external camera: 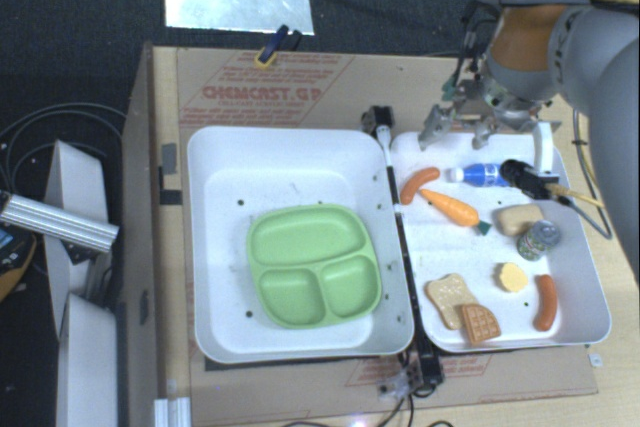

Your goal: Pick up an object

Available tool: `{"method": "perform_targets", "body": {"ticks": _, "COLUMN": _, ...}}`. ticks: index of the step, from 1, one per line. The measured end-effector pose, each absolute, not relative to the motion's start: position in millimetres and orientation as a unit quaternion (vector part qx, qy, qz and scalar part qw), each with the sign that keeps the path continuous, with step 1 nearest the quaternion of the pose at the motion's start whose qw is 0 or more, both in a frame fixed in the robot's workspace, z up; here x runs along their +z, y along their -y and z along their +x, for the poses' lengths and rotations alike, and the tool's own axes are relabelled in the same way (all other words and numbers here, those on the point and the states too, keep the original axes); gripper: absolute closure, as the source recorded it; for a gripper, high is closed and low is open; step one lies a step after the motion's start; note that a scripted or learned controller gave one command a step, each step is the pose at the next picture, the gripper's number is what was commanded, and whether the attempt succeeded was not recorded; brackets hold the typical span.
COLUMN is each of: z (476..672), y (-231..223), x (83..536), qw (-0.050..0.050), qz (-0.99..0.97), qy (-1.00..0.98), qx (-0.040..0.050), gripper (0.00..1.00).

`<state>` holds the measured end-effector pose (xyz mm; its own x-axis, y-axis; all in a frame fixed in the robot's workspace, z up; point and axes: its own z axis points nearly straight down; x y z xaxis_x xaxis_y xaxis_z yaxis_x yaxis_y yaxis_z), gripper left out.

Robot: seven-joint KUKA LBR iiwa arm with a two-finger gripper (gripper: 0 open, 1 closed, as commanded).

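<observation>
Pointing lower-right: slanted carrot [449, 207]

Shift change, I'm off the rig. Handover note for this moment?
Gripper: open, holding nothing, above the far edge of the right bin.
Right bin holds: carrot, two sausages, blue bottle, can, bread slice, waffle, yellow round piece.
Left bin: green divided plate.
Done: nothing picked.
Left: descend, grasp one item, lift.
</observation>
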<state>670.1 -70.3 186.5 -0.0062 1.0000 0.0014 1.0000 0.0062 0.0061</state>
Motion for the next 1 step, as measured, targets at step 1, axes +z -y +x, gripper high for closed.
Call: {"method": "perform_targets", "body": {"ticks": 1, "z": 630.8, "y": 80.6, "x": 197.3, "qw": 0.001, "qz": 0.707, "qy": -0.708, "qx": 0.0005, "gripper": 0.0}}
